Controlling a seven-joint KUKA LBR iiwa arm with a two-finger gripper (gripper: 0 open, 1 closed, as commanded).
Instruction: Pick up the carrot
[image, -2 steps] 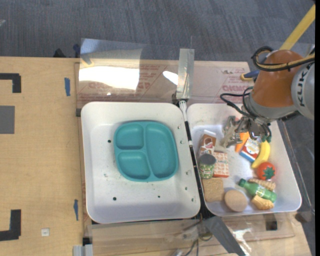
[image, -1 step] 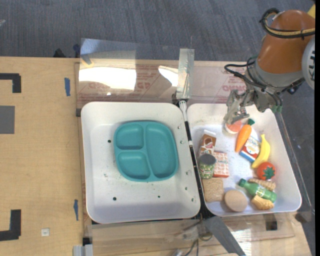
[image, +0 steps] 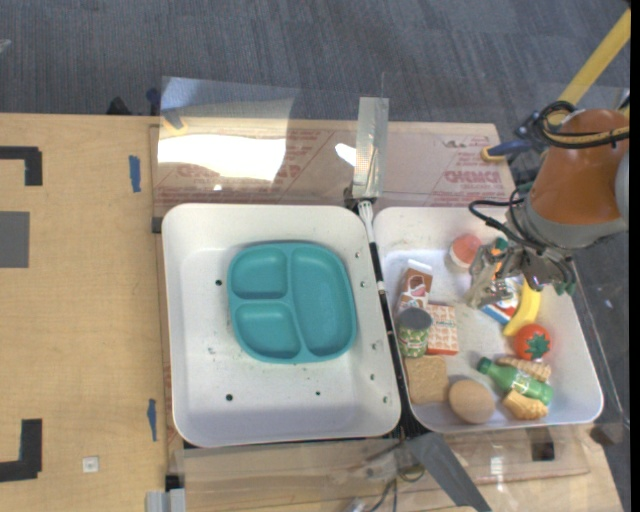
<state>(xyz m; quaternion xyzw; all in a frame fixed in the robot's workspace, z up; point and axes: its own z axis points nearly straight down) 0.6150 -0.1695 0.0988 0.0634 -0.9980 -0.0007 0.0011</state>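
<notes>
The right white bin (image: 590, 385) holds several toy foods. A small orange, rounded piece (image: 464, 250) near the bin's back wall may be the carrot; its shape is not plain. My gripper (image: 494, 280) hangs low in this bin, just right of and in front of that orange piece, under the orange-banded wrist (image: 578, 175). It is close to the yellow banana (image: 522, 310) and partly hides a small red, white and blue item (image: 497, 310). Nothing is visibly held.
Also in the right bin: a red box (image: 415, 285), dark can (image: 413, 326), cracker packet (image: 442, 330), tan biscuit (image: 428, 378), brown egg-shaped item (image: 470, 400), green bottle (image: 510, 375), tomato (image: 530, 342). The left bin (image: 190, 390) holds a teal divided plate (image: 293, 300).
</notes>
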